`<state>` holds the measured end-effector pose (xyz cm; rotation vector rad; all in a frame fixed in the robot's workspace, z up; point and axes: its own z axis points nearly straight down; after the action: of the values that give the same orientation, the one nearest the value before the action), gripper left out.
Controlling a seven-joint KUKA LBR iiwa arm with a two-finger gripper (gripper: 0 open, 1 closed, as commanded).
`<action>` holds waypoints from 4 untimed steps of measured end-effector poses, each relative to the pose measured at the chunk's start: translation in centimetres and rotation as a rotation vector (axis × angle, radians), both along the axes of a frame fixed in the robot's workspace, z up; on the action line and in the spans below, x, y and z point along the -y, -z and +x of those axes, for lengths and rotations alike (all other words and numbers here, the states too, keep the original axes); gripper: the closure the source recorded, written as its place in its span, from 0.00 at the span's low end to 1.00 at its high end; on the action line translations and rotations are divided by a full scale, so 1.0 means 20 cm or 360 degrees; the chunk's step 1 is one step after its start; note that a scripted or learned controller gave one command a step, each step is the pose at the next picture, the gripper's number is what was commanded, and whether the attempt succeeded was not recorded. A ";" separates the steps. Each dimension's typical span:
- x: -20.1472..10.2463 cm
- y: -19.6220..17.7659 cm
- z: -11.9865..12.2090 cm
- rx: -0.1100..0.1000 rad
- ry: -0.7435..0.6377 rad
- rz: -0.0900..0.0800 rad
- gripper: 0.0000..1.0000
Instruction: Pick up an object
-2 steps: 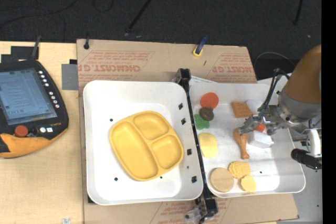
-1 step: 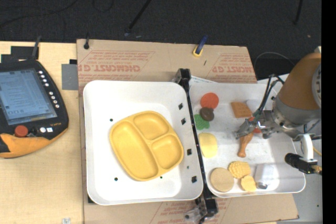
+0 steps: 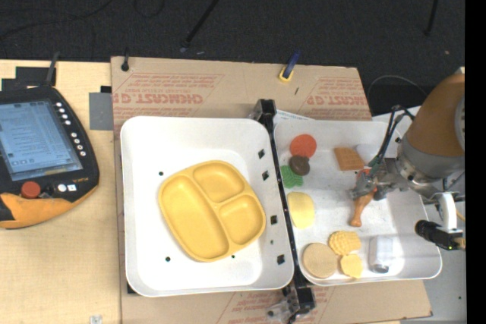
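Note:
The right bin [image 3: 414, 269] holds several small items. An orange-brown stick-shaped piece [image 3: 358, 212] lies tilted near the bin's middle right. My gripper [image 3: 369, 184] hangs right over the stick's upper end, at or touching it; the contact itself is hidden. A tan square cracker [image 3: 349, 158] lies just up and left of the gripper. Further left are a red ball [image 3: 304, 144], a brown lump [image 3: 299, 165], a green piece [image 3: 289, 177] and a pale yellow oval [image 3: 301, 209]. Along the front sit a round biscuit [image 3: 320, 261], two yellow pieces [image 3: 345, 242] and a clear white cup [image 3: 382, 253].
The left bin [image 3: 144, 155] bears a yellow divided plate [image 3: 212, 209]. A black divider [image 3: 275, 193] runs between the bins. A teach pendant [image 3: 38, 155] lies on the bench at far left. Cardboard [image 3: 228, 87] sits under both bins. The arm [image 3: 437, 133] covers the right bin's far right side.

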<state>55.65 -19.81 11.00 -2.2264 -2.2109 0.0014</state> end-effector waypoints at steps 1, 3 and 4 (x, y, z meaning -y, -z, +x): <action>-0.02 -0.30 0.02 0.0010 -0.0012 -0.0004 1.00; -0.28 -0.52 0.01 0.0000 -0.0015 0.0000 1.00; -0.55 -0.50 -0.02 -0.0002 -0.0015 0.0000 1.00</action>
<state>55.20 -8.83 21.01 -2.2150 -2.2211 0.0025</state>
